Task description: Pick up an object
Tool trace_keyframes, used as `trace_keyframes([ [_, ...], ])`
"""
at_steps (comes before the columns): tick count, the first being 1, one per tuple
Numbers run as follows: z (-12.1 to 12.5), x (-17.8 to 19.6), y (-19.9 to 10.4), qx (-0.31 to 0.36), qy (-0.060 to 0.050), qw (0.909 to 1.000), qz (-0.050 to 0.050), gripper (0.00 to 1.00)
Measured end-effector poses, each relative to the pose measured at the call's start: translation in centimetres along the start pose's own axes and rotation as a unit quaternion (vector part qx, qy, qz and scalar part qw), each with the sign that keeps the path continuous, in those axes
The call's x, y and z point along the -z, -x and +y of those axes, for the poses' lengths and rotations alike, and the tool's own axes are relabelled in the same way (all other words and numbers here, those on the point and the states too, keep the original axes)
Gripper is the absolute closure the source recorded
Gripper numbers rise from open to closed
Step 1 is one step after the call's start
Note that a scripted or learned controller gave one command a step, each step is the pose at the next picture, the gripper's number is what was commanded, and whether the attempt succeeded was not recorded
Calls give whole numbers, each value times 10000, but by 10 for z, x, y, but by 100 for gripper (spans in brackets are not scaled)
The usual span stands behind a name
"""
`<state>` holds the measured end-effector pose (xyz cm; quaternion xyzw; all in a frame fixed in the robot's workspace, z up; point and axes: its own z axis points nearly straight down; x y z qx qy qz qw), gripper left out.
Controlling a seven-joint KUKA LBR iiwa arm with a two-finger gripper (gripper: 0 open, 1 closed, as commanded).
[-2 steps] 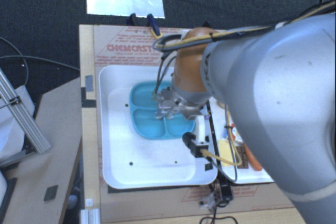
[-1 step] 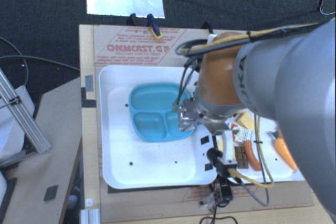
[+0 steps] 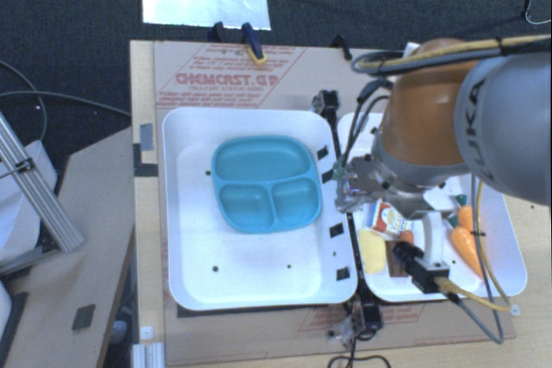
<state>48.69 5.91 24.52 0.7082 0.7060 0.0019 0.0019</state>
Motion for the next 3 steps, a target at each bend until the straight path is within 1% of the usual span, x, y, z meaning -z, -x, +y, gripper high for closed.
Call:
trace_keyframes([
  [1,-1,-46,17,8,-46,10000,-3,100],
  [2,50,-62,-25,54,-7,10000,6,100],
  [3,107,-65,-61,53,4,10000,7,100],
])
